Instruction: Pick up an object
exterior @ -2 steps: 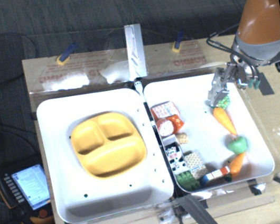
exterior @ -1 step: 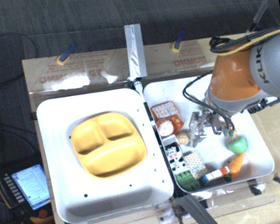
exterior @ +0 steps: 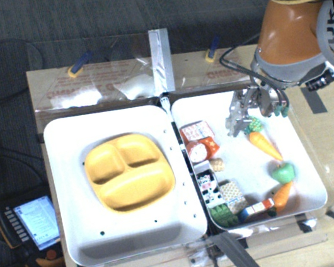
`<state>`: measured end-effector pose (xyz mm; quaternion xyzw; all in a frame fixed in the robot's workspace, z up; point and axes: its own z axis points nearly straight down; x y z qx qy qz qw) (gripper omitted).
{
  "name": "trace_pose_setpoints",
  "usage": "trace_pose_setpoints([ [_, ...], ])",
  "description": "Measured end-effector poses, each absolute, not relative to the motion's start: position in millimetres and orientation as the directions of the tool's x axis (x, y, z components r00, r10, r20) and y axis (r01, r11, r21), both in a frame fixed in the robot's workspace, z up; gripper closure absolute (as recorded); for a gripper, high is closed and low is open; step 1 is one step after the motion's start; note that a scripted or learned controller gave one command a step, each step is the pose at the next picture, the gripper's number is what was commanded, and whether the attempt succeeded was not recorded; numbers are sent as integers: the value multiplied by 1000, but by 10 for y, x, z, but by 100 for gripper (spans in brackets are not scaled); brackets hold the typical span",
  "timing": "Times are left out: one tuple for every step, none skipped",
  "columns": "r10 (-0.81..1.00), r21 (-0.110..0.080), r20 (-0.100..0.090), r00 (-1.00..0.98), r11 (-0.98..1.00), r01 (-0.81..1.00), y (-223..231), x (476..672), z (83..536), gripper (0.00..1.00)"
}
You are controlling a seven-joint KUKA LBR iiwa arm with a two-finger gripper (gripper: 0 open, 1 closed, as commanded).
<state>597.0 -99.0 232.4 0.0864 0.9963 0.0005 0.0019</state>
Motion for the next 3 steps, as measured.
trace_pose_setpoints([
  [507, -1, -4, -862, 862, 507, -1343, 6305, 2750, 100],
  [632, 0, -3, -775, 775, 632, -996, 6541, 2753, 100],
  [628, -3, -1, -778, 778, 628, -777, 5664, 2536, 100],
])
